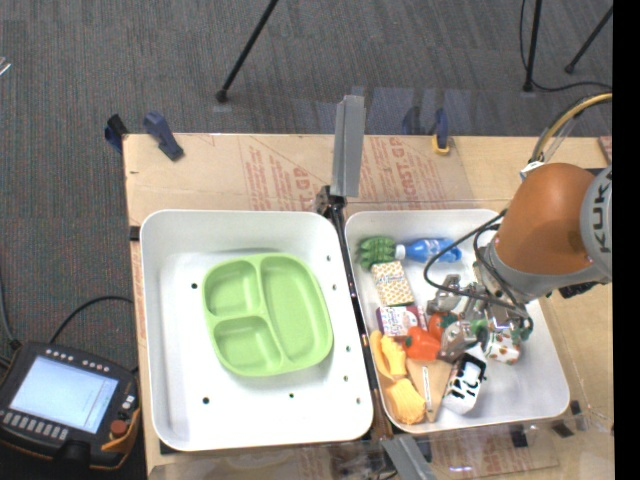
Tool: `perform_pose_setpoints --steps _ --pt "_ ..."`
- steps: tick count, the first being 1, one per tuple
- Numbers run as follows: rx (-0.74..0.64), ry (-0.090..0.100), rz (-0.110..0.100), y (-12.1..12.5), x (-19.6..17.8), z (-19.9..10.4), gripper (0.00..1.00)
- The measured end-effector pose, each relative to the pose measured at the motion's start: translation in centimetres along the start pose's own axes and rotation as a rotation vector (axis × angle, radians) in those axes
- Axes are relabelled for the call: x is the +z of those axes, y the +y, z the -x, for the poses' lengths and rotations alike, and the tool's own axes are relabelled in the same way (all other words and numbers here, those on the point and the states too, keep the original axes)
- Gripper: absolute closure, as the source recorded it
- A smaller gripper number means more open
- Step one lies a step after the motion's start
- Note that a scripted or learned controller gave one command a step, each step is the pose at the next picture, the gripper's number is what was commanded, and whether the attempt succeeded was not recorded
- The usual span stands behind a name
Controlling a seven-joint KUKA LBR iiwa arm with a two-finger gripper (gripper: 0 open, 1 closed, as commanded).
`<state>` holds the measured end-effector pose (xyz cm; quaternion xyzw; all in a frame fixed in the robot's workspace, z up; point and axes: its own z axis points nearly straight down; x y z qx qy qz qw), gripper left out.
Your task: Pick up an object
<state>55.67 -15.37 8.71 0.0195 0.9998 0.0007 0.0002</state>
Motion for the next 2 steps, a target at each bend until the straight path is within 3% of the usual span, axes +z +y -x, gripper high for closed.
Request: perform_pose_setpoints --steps 1,2 --pt "0.258 -0.007 -0.009 4.5 -0.2 -8.2 1.00" --pt "0.864 0.001 -0.002 2.7 -4.8 -7.6 1.00"
